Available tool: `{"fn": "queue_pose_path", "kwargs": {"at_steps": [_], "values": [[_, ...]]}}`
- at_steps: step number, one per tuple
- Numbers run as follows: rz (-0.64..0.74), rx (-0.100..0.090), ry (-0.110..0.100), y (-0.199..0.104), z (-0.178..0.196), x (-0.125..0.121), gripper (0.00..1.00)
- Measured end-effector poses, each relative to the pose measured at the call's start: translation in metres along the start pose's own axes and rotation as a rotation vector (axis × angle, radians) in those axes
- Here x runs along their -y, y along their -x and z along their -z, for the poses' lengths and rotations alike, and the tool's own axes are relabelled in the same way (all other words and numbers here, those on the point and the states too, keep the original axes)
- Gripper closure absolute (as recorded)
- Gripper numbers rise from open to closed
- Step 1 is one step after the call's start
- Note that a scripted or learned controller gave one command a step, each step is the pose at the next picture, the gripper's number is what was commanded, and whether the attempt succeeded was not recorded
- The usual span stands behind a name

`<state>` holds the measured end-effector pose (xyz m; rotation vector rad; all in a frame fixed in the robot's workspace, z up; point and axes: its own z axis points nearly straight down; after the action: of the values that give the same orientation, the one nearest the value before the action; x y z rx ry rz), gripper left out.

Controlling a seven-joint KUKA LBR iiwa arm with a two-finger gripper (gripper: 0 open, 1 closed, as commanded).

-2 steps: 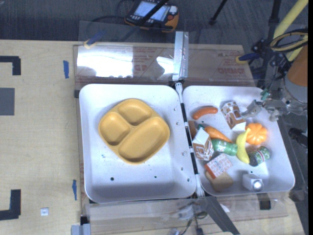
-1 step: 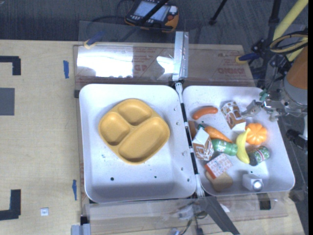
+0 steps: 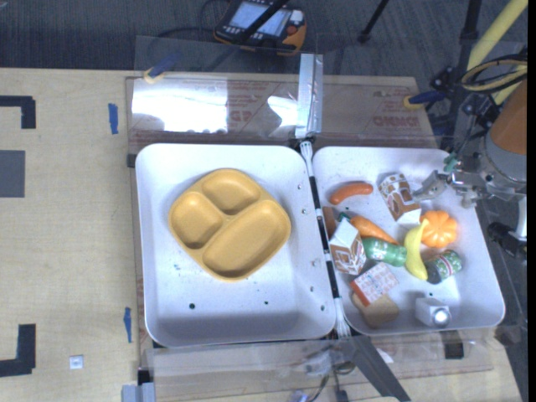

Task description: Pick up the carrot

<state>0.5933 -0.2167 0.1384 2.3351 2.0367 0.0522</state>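
Note:
The carrot (image 3: 369, 226), orange with a green stub at its right end, lies slantwise in the middle of the right bin (image 3: 490, 296). It is wedged between a small milk carton (image 3: 347, 249) and a yellow banana (image 3: 414, 250). My gripper (image 3: 445, 180) hangs over the bin's upper right corner, above and to the right of the carrot and well apart from it. It sits close to a small brown and white box (image 3: 398, 193). Nothing is seen held in it.
Also in the right bin are a red sausage (image 3: 349, 192), an orange pumpkin (image 3: 440, 228), a green bottle (image 3: 445, 265), a red and white packet (image 3: 377, 282), a brown disc (image 3: 381, 311) and a white cap (image 3: 433, 313). The left bin (image 3: 159, 308) holds a yellow divided plate (image 3: 229, 223).

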Motion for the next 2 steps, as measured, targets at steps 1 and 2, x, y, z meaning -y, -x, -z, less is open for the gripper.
{"fn": "queue_pose_path", "kwargs": {"at_steps": [1, 2], "values": [[0.000, 0.001, 0.003, 0.000, 0.000, 0.001, 0.00], [0.141, -0.004, -0.049, -0.008, 0.019, 0.025, 0.00]]}}
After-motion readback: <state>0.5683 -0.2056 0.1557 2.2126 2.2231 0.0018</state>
